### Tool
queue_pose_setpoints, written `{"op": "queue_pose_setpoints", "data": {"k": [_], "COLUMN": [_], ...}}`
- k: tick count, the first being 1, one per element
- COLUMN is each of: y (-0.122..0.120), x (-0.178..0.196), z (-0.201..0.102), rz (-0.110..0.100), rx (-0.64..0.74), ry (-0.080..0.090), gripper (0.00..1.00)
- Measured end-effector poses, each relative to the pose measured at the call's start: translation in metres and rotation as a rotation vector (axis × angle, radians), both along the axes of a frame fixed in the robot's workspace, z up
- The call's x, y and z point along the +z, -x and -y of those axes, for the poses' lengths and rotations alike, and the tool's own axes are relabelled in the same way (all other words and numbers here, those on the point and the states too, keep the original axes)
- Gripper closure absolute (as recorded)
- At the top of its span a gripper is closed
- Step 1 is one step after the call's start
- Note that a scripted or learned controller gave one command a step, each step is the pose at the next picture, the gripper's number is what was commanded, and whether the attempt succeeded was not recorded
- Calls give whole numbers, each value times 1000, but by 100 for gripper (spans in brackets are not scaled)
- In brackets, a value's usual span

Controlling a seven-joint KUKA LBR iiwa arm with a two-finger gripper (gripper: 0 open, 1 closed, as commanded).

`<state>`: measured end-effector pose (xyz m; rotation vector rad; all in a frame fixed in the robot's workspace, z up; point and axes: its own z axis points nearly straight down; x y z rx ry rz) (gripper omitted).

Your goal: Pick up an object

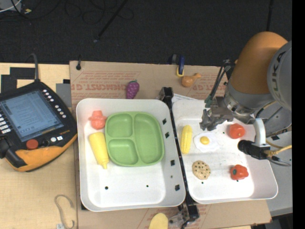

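Gleaming flat fried egg (205,141), round cookie (201,169)

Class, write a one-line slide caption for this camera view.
Gripper poised above fried egg in right bin; green plate in left bin.

We see our grey arm (259,75) entering from the frame's right, orange band uppermost, wrist angled down-left, with the gripper (208,121) hanging low at centre-right.
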<state>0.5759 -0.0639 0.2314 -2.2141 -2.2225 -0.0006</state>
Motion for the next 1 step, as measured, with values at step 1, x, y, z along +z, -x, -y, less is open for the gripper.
{"op": "queue_pose_setpoints", "data": {"k": [1], "y": [-8], "x": [-12], "z": [-49], "rz": [-1], "rx": [-1], "ry": [1], "gripper": [100]}}
